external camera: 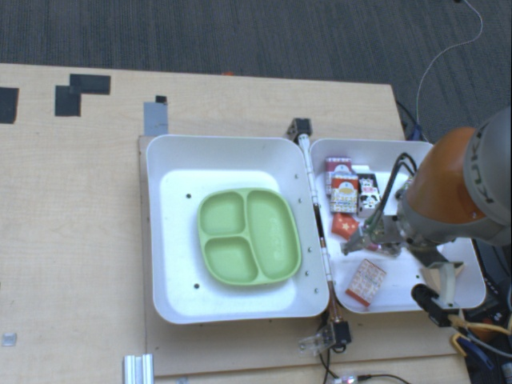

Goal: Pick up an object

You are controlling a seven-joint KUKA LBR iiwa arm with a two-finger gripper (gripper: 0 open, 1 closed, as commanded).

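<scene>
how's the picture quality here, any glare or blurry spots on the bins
Camera view: even, soft lighting; the left bin floor is washed out bright around the green plate; the packets in the right bin are too soft to read; the gripper area is dark and slightly blurred.

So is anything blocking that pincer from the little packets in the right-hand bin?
Nothing visible is. The pincer hangs over the white right-hand bin, beside the small red packet, with the flat red-and-white patterned packet lying open just below it.
</scene>
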